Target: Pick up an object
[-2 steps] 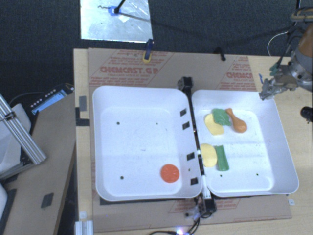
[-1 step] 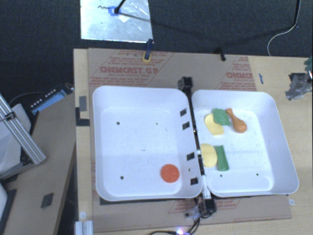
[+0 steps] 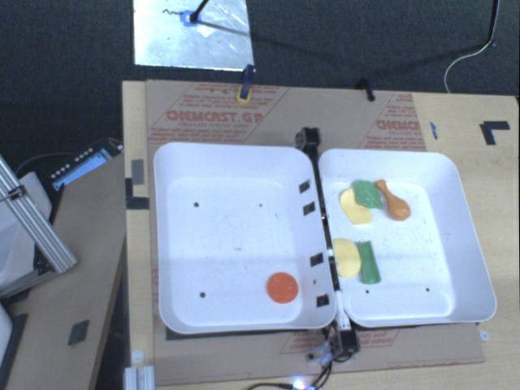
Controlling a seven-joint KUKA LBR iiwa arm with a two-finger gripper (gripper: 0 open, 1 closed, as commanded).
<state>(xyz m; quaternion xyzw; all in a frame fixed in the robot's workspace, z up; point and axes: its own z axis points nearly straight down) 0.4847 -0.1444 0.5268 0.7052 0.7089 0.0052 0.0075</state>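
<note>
Two shallow white plastic bins sit side by side on a cardboard-covered tabletop (image 3: 211, 108).

The left bin (image 3: 236, 165) holds one flat orange disc (image 3: 283, 288) near its near right corner. In the right bin (image 3: 439, 242) lie a smooth orange drumstick shape (image 3: 392, 200) touching a green leafy piece (image 3: 368, 193), a yellow lump (image 3: 354, 209) just beside them, and nearer, a second yellow lump (image 3: 347, 257) against a green strip (image 3: 369, 262). The fingers' state cannot be told.

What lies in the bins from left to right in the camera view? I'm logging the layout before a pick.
Orange disc in the left bin → in the right bin: lower yellow piece → green stick → orange drumstick.
</note>
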